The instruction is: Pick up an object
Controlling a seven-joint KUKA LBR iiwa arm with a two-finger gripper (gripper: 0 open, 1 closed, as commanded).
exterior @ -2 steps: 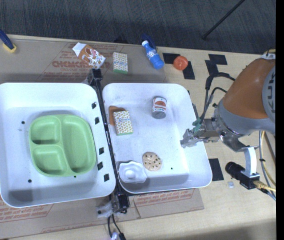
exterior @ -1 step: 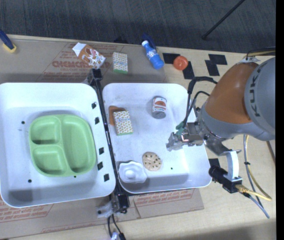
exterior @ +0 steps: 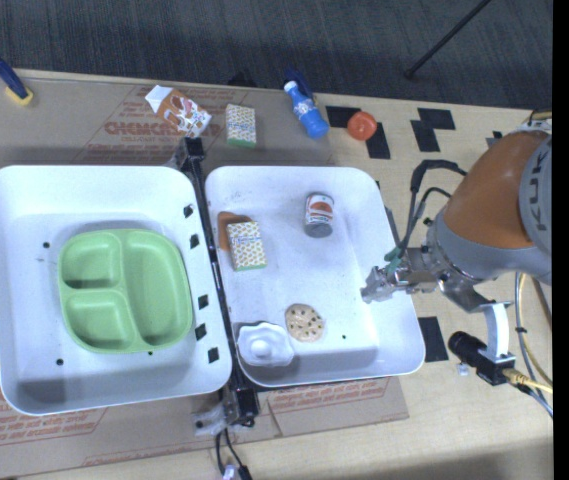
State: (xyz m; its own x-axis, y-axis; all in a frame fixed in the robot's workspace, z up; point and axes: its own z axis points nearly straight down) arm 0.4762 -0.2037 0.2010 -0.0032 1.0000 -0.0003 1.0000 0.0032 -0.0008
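Observation:
The right bin (exterior: 354, 183) holds a small can (exterior: 319, 214), a patterned packet (exterior: 246, 245) lying over an orange-brown item (exterior: 228, 224), a round cookie (exterior: 304, 322) and a white cup-like piece (exterior: 262, 345). My gripper (exterior: 379, 285) hovers at this bin's right rim, right of the cookie and below the can. I see nothing held in it. The grey arm with its orange band (exterior: 494, 203) enters from the right.
In the left bin (exterior: 24, 193) lies a green divided tray (exterior: 124, 290). Behind the bins lie a snack bag (exterior: 177, 111), a patterned packet (exterior: 240, 125), a blue bottle (exterior: 307, 109), an orange cap (exterior: 362, 124) and a blue-yellow clamp (exterior: 10, 80).

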